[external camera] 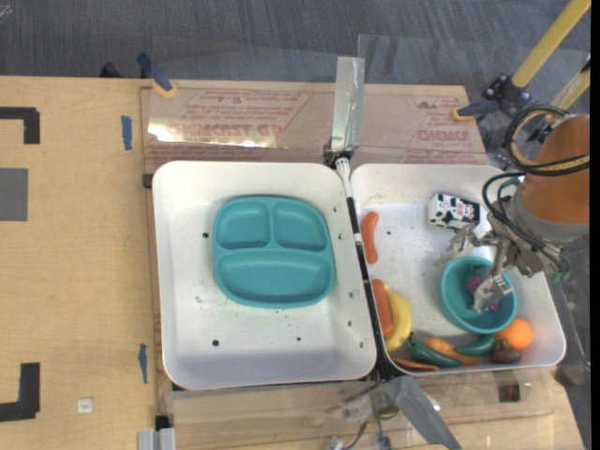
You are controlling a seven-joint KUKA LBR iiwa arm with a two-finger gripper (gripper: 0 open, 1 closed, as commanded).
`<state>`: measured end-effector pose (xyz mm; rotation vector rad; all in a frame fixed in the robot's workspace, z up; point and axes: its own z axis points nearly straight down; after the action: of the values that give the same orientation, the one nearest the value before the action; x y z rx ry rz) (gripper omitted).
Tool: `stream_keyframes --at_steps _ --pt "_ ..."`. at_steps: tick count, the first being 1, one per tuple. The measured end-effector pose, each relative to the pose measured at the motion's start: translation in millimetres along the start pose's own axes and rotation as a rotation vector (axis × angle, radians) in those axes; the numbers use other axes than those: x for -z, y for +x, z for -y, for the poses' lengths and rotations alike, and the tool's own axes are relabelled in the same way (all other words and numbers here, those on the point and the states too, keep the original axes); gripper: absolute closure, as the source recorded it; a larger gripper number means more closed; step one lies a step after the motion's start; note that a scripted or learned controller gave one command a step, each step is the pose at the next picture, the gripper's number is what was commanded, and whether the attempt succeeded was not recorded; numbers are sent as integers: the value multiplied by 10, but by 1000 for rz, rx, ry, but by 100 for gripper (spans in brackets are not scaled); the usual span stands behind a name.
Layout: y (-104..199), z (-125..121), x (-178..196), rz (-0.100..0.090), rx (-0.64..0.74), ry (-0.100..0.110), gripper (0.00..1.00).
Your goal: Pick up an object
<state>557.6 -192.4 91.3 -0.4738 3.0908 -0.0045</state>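
Nearest along the front wall of the right bin (553, 350): a jumble of toy food, with an orange ball (518, 333) at the right corner, a dark brownish piece (507, 352) just beside it, an orange-and-green carrot shape (441, 350) lying flat, and a yellow banana (397, 317) against the divider. Just behind, a teal bowl (466, 295), round, glossy, upright, toward the bin's right side, with a small purple item (478, 278) inside. Directly above the bowl, the hand (489, 292), pointed down into it, metal tips at the bowl's interior; whether spread or pressed together cannot be told. Farther back, a slim orange piece (370, 236) by the divider and a black-and-white cow-patterned block (454, 210). In the left bin (178, 279), a teal divided plate (274, 250), three compartments, lying flat at centre. Beyond both bins, the tan surface (66, 279)
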Motion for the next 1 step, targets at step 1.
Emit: stream_keyframes --at_steps 1 --pt "288 -42 61 28 -55 5 0"
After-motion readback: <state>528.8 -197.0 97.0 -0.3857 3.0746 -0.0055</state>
